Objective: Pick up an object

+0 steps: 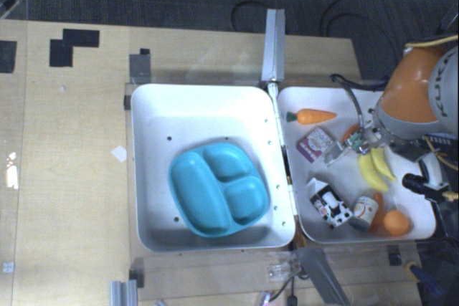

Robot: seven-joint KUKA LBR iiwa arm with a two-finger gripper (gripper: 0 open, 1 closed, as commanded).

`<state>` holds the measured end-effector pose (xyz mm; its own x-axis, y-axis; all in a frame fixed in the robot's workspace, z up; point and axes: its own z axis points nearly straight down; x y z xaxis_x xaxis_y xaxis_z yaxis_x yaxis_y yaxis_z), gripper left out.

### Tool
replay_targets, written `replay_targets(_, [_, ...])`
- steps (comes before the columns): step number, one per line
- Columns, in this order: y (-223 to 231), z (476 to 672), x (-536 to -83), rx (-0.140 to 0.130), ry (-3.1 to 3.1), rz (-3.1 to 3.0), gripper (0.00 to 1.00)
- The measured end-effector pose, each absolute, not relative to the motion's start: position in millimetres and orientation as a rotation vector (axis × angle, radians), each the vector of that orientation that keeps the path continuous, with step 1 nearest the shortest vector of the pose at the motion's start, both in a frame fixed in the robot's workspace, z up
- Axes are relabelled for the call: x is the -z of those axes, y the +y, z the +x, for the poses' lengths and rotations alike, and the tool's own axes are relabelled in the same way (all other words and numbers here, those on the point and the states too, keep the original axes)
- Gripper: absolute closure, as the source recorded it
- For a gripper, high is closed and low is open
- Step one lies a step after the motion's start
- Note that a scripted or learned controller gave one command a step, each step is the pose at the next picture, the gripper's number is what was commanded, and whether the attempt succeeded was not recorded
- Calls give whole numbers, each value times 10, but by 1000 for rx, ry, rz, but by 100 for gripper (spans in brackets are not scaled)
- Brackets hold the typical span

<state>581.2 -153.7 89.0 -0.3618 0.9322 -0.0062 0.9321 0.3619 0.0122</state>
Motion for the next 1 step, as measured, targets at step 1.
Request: replay_targets(1, [-1526, 5827, -1001, -16, 2583, 1764, 100])
